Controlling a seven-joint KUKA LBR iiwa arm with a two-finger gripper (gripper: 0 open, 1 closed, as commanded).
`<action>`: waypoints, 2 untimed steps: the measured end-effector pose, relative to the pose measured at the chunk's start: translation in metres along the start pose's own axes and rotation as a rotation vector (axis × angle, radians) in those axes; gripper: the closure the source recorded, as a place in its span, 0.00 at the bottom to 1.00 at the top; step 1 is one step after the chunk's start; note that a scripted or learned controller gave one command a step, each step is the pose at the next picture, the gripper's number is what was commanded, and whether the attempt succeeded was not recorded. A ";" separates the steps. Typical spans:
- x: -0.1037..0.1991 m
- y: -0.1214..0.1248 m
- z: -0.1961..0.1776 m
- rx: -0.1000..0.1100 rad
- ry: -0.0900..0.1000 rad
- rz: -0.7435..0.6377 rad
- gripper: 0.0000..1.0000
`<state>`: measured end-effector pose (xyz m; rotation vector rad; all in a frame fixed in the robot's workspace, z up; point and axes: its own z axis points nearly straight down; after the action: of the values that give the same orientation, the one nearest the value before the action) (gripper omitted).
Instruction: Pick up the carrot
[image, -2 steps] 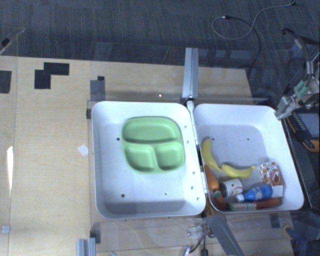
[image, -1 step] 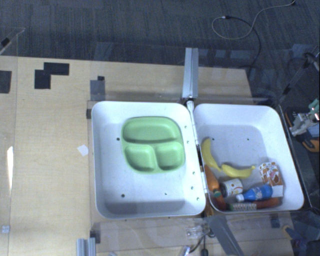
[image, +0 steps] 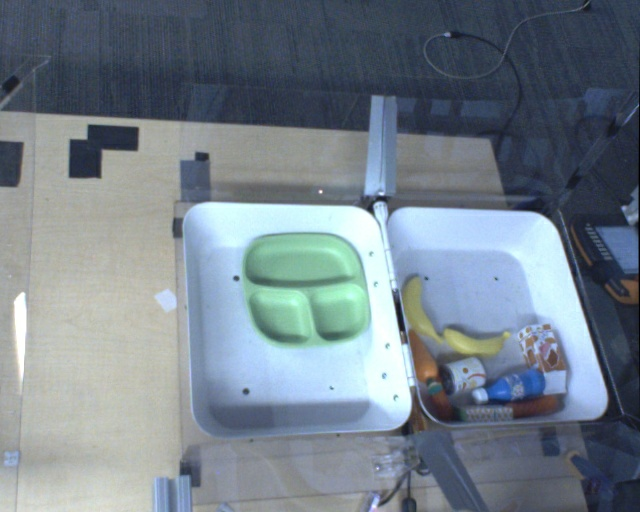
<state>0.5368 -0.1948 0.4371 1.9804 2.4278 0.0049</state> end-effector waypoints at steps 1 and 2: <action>-0.015 0.024 0.001 0.000 -0.001 -0.133 1.00; -0.026 0.076 0.001 0.001 0.000 -0.152 1.00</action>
<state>0.6164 -0.2047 0.4369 1.7904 2.5711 0.0029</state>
